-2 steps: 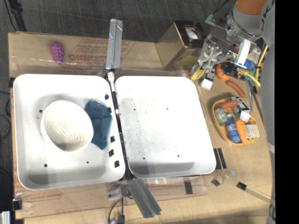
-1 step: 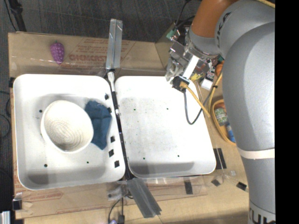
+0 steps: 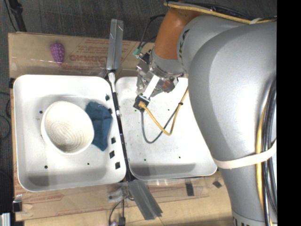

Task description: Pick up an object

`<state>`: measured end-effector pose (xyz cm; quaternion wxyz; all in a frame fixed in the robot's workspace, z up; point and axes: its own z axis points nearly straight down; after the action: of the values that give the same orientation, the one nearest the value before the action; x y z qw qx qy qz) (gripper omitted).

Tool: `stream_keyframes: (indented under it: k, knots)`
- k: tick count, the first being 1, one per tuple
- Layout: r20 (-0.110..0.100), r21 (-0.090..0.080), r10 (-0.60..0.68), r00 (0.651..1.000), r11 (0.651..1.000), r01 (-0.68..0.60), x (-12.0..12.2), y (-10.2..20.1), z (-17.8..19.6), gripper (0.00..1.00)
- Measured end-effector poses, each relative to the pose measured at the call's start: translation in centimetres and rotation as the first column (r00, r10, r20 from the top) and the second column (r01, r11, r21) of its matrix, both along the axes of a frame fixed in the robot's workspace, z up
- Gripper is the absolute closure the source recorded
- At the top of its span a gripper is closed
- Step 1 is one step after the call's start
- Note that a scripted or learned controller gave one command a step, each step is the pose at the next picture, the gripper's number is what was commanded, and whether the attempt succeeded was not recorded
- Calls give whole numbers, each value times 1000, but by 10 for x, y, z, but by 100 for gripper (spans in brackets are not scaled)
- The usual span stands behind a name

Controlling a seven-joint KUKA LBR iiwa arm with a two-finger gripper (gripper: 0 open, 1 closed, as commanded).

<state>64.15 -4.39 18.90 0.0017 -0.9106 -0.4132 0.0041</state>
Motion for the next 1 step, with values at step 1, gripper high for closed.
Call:
stream_keyframes:
  k: [1]
  knots:
    - [1,0,-1,1000,1000,1,0,0,0,0]
